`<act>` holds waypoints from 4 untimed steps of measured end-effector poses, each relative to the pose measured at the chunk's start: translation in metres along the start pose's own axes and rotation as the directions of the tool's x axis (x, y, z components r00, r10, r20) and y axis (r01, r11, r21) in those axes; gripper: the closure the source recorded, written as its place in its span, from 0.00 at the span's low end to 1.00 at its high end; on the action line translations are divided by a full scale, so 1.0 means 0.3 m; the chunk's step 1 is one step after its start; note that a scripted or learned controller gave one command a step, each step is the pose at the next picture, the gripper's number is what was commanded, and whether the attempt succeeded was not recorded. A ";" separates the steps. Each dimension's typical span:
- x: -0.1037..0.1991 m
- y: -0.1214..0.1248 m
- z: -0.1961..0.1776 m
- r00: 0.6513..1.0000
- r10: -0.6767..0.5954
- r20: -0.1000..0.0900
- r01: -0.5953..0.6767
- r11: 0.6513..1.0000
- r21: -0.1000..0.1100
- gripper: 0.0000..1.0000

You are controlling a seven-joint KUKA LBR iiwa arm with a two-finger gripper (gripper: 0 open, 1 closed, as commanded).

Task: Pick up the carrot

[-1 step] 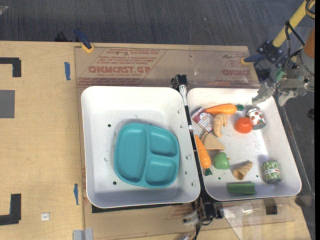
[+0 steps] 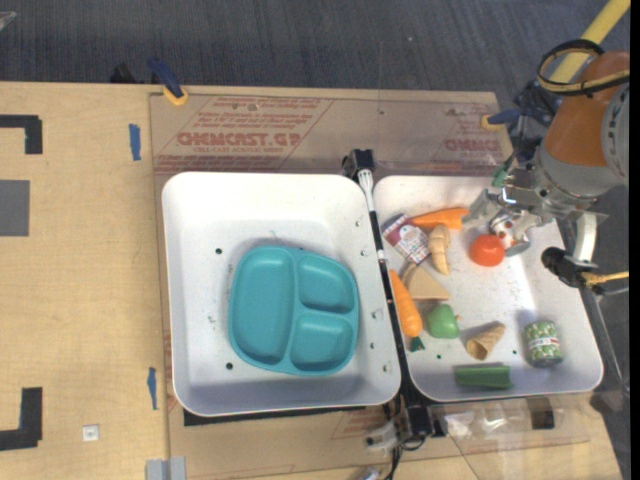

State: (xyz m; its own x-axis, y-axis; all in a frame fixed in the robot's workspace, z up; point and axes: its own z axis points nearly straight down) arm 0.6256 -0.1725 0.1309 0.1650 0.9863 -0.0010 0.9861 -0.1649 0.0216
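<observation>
Claw [image 2: 508, 220] above tomato [image 2: 488, 251], beside carrot [image 2: 440, 217]

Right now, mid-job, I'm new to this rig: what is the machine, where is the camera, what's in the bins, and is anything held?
One fixed camera looks down at a slant on a bench with two white bins. The machine is a grey arm with an orange band, reaching in from the right. Its gripper hangs over the right bin's upper right part, by a red ball; I can't tell whether it holds anything.

The left bin holds a teal tray. The right bin holds toy food: one carrot along its left wall, another carrot near the top, a green pear, a cone, a green block and a can.
</observation>
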 end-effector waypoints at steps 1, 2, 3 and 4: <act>0.179 0.114 0.108 0.978 0.209 0.013 -0.209 0.978 0.013 0.00; 0.215 -0.119 0.139 0.950 0.313 0.005 -0.313 0.950 0.018 0.00; 0.231 -0.240 0.135 0.894 0.448 0.005 -0.449 0.894 0.012 0.00; 0.165 -0.456 0.129 0.777 0.629 0.005 -0.629 0.777 0.007 0.00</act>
State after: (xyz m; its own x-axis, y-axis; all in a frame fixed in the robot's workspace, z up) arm 0.4997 -0.1013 0.0891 0.7489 0.6626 0.0075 0.6625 -0.7489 0.0104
